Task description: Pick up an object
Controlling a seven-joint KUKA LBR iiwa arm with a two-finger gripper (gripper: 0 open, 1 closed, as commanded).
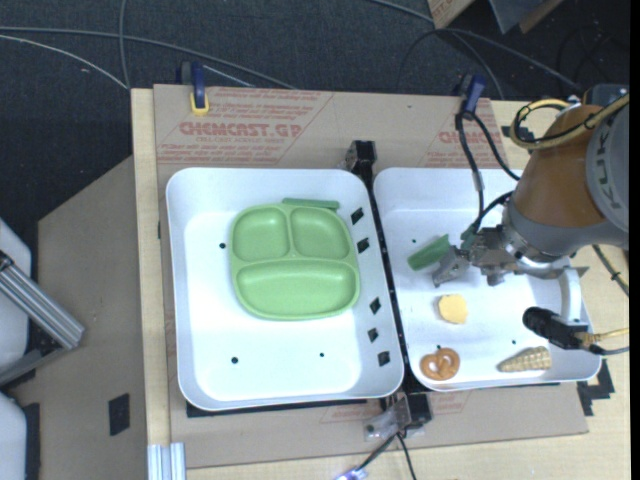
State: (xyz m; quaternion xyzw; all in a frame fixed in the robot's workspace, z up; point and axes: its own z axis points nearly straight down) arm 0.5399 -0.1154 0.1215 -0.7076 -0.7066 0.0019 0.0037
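You are looking down on the table [250, 128], a brown board that fills the middle of the frame, with two shallow white bins side by side on it. The left bin [200, 298] takes up the centre-left, and the right bin [420, 203] sits against it at centre-right.

The arm [565, 183] comes in from the right edge, its orange band over the upper right part of the right bin.

In the left bin you see one thing, a pale green divided plate [295, 263]. It lies flat in the upper middle of that bin, well apart from the near wall.

The gripper [462, 266] is low over the middle of the right bin. You cannot tell from this angle whether it is released or clenched, and nothing is visibly held in it.

Your candidates for picking all lie in the right bin. A dark green piece [430, 253] lies just left of the gripper, close enough that you cannot tell if they touch. A waffle cone [525, 360] lies on its side near the bin's lower right corner. A brown pretzel [440, 364] lies near the lower left corner, apart from the cone. A small yellow piece [453, 310] lies between the pretzel and the gripper, just below the gripper.
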